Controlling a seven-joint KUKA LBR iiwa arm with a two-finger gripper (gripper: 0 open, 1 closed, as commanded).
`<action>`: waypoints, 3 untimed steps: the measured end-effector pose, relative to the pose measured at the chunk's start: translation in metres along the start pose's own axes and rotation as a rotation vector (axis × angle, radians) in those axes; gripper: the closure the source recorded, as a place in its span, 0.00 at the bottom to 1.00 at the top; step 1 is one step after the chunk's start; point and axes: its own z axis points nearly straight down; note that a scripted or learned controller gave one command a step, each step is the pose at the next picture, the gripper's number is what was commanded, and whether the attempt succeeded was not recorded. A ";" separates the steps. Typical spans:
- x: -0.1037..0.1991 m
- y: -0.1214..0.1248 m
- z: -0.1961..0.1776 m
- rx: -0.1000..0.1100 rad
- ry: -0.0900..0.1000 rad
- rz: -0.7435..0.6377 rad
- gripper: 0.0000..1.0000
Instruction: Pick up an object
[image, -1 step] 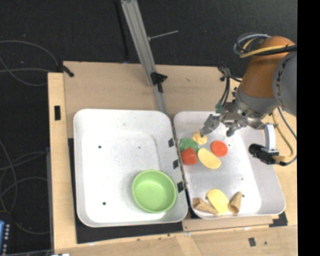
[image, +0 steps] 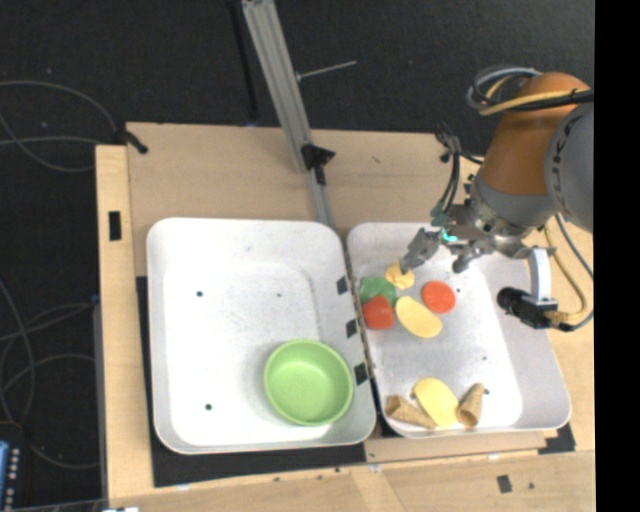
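Observation:
My gripper (image: 438, 258) hovers over the back of the right bin (image: 520, 390), its fingers spread open with nothing between them. Just below its left finger lies a small yellow piece (image: 400, 277). Beside that piece sit a green piece (image: 375, 288) and a red tomato-like piece (image: 378, 314). A yellow oval (image: 419, 319) and an orange-red round piece (image: 438, 296) lie under the gripper, towards the bin's middle. Near the front edge rest a pale yellow piece (image: 435, 400) and two tan cones (image: 405, 410) (image: 471, 404).
The left bin (image: 200, 260) holds a green bowl (image: 308, 382) at its front right. A metal pole (image: 285, 90) slants down to the divide between the bins at the back. Bare white floor lies at the right bin's right side.

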 end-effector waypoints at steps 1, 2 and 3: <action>-0.011 0.002 0.048 0.005 -0.005 0.005 0.00; -0.013 0.001 0.101 0.005 -0.005 0.006 0.00; -0.014 0.003 0.087 -0.002 -0.003 0.009 1.00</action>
